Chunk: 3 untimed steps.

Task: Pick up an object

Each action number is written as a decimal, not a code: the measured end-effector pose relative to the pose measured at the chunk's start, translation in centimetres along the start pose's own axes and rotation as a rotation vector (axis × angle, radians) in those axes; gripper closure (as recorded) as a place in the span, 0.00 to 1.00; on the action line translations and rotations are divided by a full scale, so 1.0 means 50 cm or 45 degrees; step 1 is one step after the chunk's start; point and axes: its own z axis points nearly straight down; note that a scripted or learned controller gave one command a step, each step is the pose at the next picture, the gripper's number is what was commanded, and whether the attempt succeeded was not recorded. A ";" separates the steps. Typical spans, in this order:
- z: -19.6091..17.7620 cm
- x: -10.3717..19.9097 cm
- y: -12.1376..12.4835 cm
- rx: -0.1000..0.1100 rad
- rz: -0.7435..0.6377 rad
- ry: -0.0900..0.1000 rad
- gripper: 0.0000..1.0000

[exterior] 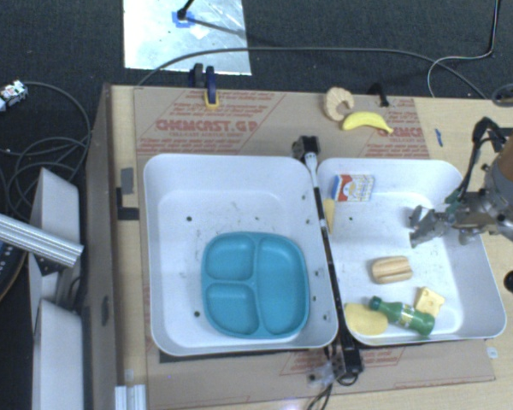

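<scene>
The tool is seen above the right bin, over bare floor near the bread roll; its state cannot be told

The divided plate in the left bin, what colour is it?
Light blue plate, clearest in the camera view.

Arm — cut off (right edge).

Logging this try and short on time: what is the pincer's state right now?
Pincer: over the right bin, nothing visible between its fingers; open or closed cannot be told.
</scene>
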 end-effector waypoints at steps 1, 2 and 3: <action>0.268 -0.048 0.113 0.005 0.003 0.001 0.00; 0.329 -0.081 0.286 -0.001 -0.007 0.012 0.00; 0.217 -0.147 0.345 -0.005 -0.004 -0.002 0.00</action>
